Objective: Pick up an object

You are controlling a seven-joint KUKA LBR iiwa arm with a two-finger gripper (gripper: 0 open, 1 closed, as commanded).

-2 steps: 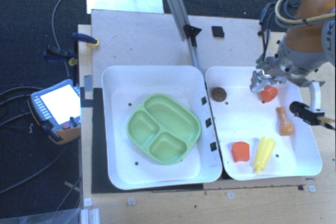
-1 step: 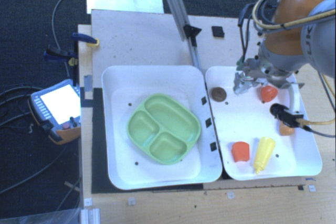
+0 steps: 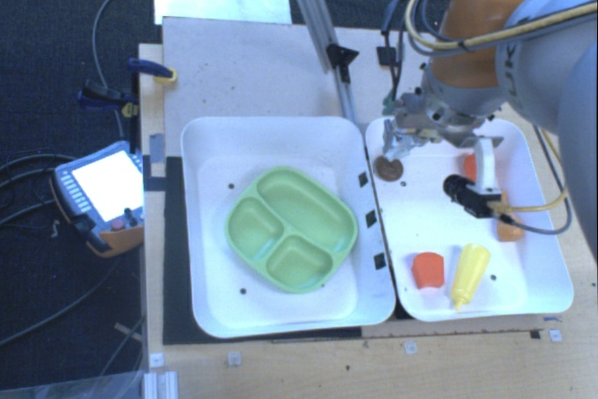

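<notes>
My gripper [image 3: 396, 149] hangs over the far left corner of the right bin [image 3: 547, 294]. A small brown round object [image 3: 389, 169] lies on the bin floor just below and in front of the gripper, close to it; whether they touch is unclear. Near the front of the same bin sit a red-orange cup-like piece [image 3: 428, 269] and a yellow bottle [image 3: 469, 274] side by side. An orange piece [image 3: 510, 232] lies at the right, and another red-orange piece [image 3: 470, 165] is partly hidden behind the wrist's black and white attachment [image 3: 475, 192].
The left bin [image 3: 201, 294] holds a green divided plate [image 3: 291, 227] in its middle. A ridge [image 3: 374, 220] separates the two bins. A slanted metal pole [image 3: 318, 9] stands behind the bins, and a handheld pendant [image 3: 101, 196] lies left of the bench.
</notes>
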